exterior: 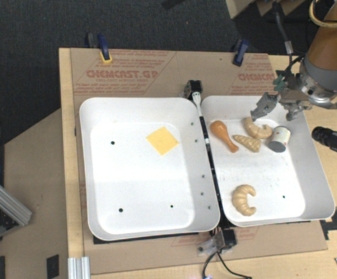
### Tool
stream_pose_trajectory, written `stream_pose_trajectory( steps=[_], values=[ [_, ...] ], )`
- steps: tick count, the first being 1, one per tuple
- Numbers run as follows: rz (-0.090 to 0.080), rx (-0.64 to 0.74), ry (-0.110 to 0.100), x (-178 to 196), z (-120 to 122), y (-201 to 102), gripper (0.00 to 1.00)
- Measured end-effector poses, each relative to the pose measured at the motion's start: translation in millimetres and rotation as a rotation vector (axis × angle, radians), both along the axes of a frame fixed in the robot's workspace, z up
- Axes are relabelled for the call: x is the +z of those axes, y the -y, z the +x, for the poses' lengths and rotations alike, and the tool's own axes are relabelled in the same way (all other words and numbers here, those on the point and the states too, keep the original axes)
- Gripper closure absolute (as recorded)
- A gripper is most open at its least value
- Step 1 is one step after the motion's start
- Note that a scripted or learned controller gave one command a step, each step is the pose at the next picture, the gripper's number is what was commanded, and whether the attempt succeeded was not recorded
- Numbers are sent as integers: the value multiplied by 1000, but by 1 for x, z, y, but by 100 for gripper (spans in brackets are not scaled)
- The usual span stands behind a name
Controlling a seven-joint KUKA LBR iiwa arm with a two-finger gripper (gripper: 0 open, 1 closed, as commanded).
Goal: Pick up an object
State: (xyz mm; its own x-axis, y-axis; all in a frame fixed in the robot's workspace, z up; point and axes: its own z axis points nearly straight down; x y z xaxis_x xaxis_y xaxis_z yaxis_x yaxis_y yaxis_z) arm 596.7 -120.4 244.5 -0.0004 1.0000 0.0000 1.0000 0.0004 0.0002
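The claw (279, 105) hangs over the far edge of the right bin (308, 196) with its two grey fingers spread apart and nothing between them. Just below it, inside that bin, lie the things nearest to hand: a pale curled pastry (256, 128) right under the left finger, a ridged tan shell-shaped piece (247, 142) touching it on the near side, and a short white cylinder with a grey end (279, 139) under the right finger. Left of the claw and a little nearer lies a smooth orange-brown drumstick (223, 135), tilted. Well below the claw, toward the near rim, sits a beige croissant (244, 199), curved like a hook. The left bin (92, 156), far to the claw's left, holds a flat yellow square (162, 140) like a cheese slice. Both bins are shallow, glossy white plastic with rounded corners, resting on a brown board (156, 68).
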Motion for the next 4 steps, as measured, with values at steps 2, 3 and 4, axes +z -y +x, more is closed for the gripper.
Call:
stream_pose_trajectory(
  steps=[2, 3, 4],
  values=[
    [-3, -2, 4, -160, 15, 37, 0],
    [-10, -1, 4, -158, -19, -16, 0],
    [-4, 1, 7, -159, 37, -20, 0]
  ],
)
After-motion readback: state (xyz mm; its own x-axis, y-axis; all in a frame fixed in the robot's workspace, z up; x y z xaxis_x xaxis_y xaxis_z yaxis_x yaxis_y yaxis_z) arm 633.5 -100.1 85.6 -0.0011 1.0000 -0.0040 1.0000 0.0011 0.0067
